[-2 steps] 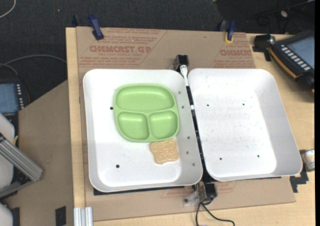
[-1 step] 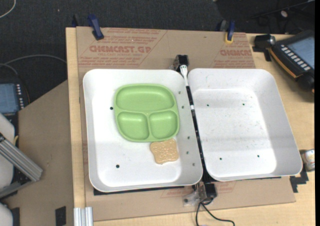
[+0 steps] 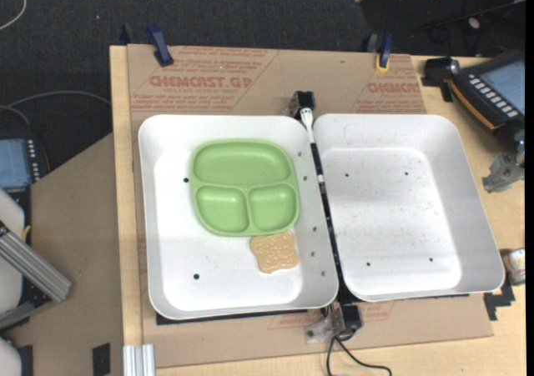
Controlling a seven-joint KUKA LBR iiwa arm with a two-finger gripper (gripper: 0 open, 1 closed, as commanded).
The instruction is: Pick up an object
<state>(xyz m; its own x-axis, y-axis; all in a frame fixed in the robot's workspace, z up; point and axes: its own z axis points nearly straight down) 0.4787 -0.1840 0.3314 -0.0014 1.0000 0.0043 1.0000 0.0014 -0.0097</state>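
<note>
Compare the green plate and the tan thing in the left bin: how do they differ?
Colour: the green divided plate is light green; the tan waffle-like piece is beige. Size: the plate is far larger than the tan piece. Shape: the plate has three compartments with raised rims; the tan piece is a flat, roughly square slab with a textured surface. Both lie flat in the left bin, the tan piece at the plate's near edge.
</note>
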